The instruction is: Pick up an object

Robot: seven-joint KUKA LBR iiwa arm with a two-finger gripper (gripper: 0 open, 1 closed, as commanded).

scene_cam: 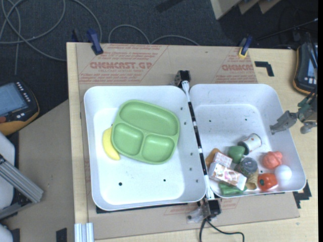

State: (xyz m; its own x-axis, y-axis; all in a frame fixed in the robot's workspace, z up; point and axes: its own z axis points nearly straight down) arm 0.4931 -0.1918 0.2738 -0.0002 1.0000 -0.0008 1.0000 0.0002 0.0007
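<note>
1. two white bins sat side by side on the table (151, 221); the left bin (101, 185) held a green tray (146, 131) with three compartments, lying tilted toward that bin's far side.
2. a banana (109, 144) lay just beside the tray's left edge, partly tucked under it.
3. the right bin (222, 102) carried a pile of small things crowded into its near right corner.
4. in that pile, a printed packet (225, 173) lay at the left, with a green pepper (235, 152) behind it and a grey round lid (248, 164) beside the pepper.
5. a white cylinder (252, 142) with a dark end lay at the far edge of the pile, tilted.
6. an orange fruit (272, 159) sat near the bin's right wall, a white ball (284, 173) just in front of it, and a red tomato (267, 181) beside the ball.
7. the gripper (290, 121) was above the right bin's right wall, apart from the pile and holding nothing; whether its fingers were spread or pressed together could not be told.
8. two clamps (94, 40) held the table's far edge, and cables (45, 14) ran over the dark floor beyond.
</note>
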